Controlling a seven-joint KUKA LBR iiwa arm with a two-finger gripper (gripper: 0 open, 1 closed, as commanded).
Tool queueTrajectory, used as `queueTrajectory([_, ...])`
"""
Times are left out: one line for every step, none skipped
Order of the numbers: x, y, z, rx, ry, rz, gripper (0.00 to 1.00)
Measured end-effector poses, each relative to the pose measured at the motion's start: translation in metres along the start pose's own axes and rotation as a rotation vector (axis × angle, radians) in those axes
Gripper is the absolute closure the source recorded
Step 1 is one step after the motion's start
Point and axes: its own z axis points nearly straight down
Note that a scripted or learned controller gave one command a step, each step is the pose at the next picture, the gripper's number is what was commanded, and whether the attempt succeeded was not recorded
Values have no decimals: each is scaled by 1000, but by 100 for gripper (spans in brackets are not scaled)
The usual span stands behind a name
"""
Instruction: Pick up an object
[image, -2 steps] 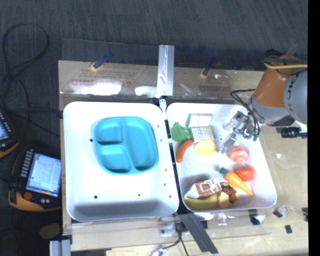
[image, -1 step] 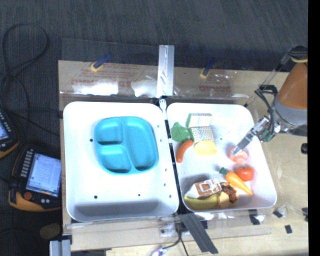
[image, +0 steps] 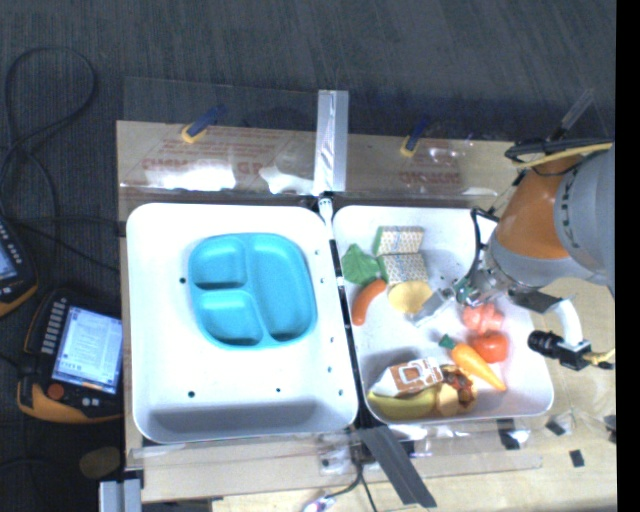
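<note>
Arm (image: 545, 225) reaches in from the right, over the right bin (image: 455, 222). Claw (image: 447, 298) is down low among the toy food, near bin centre, tips around a pale yellow piece (image: 408, 296). Can't tell whether the claw is open or closed; metal blurs into the clutter. Nothing clearly held.

No specific target named, so any item counts. All candidates sit in the right bin: two cracker-like blocks (image: 402, 253) at the top, a green piece (image: 361, 265) and a small orange carrot (image: 368, 298) along the left wall, a red-pink item (image: 483, 317) and tomato (image: 491, 346) right of the claw, a bigger carrot (image: 476, 367) below those, and a banana (image: 408, 403) with a brown-and-white wrapper-like thing (image: 417, 375) at the bottom. Left bin (image: 150, 330) has a blue divided tray (image: 252, 288), well apart from the claw.

Risks, as a guess:
- Items packed close, so the claw may land on two at once or wedge between them and close on nothing.
- Yellow piece looks rounded and smooth; could squirt sideways when pinched.
- Descent may shove neighbours into the divider (image: 340, 300), leaving them harder to grab.
- Red-pink item sits just beside the wrist, likely to get nudged.
- A shallow pinch could drop on lift.
</note>
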Motion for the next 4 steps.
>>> queueTrajectory([-20, -61, -11, 7, 12, 40, 0])
queueTrajectory([3, -81, -68, 8, 7, 7, 0])
queueTrajectory([51, -45, -41, 12, 7, 353, 0])
queueTrajectory([48, -46, -101, 9, 6, 171, 0])
